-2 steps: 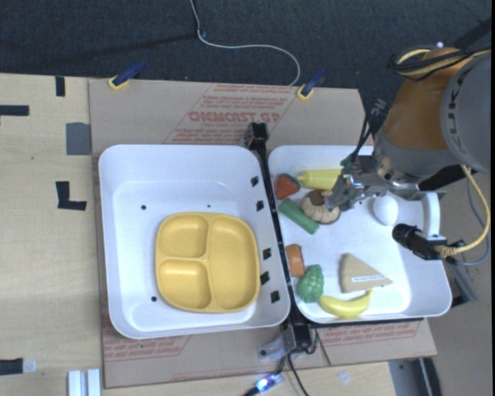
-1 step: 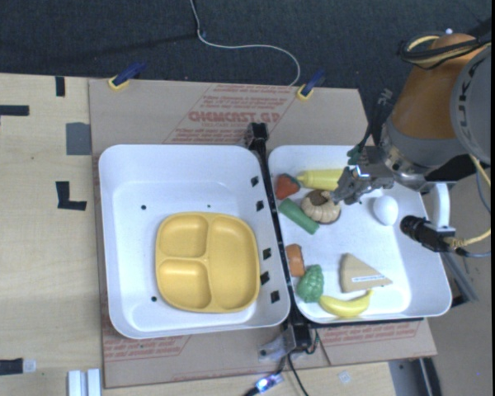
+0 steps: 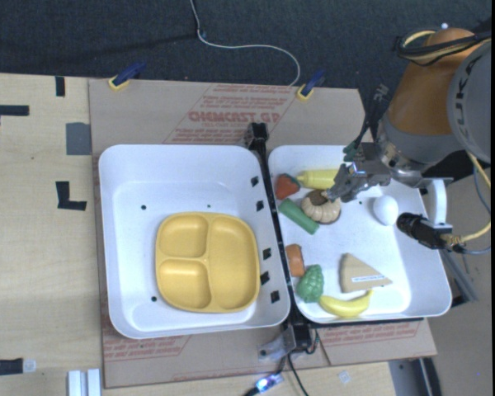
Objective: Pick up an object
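At the bottom of the frame, nearest the camera, the right bin (image 3: 429,304) holds a yellow banana (image 3: 345,305) along its lower wall, with a green broccoli piece (image 3: 311,283) just to its left and a tan wedge (image 3: 361,273) just above it. An orange-red piece (image 3: 295,259) lies above the broccoli piece, close to the divider between the bins. To the left, in the lower centre of the frame, the left bin (image 3: 132,180) carries a yellow divided plate (image 3: 207,262) with three compartments, lying flat. Higher in the right bin, a green cucumber-like piece (image 3: 298,216) lies slanted, touching a tan knobbly object (image 3: 322,209). A red piece (image 3: 286,186) sits above and left of these, and a yellow corn-like piece (image 3: 316,177) lies beside it toward the upper wall. A white egg (image 3: 384,210) rests at the right side of the bin, apart from the others. The gripper (image 3: 347,185) hangs low over the tan knobbly object, at its upper right edge; finger state: cannot tell, the dark tips blur together. Nothing is visibly lifted between them. Behind it, at the upper right of the frame, the arm (image 3: 433,97) shows its orange band. Farthest back, a cardboard sheet (image 3: 223,114) underlies both bins, and a white cable (image 3: 239,44) runs over dark carpet.
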You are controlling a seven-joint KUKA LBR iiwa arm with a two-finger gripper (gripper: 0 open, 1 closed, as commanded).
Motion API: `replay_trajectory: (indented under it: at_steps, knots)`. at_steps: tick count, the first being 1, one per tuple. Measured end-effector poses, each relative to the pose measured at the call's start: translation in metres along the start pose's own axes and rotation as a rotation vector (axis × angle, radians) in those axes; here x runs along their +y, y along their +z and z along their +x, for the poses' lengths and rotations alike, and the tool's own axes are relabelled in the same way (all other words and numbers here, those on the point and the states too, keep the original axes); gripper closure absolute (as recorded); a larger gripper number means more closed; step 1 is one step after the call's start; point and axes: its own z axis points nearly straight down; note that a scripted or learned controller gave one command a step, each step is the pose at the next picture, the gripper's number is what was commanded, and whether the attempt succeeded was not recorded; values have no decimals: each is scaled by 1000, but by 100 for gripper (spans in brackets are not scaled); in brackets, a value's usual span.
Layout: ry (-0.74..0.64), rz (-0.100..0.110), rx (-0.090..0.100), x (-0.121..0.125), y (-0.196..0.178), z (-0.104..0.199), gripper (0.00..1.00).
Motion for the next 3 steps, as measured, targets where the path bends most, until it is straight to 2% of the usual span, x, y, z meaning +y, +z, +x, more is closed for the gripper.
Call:
replay_trajectory:
  at_steps: [1, 3]
  knots:
    - [2, 3, -2, 1, 14, -10, 100]
    - [1, 0, 0, 1, 1, 0, 100]
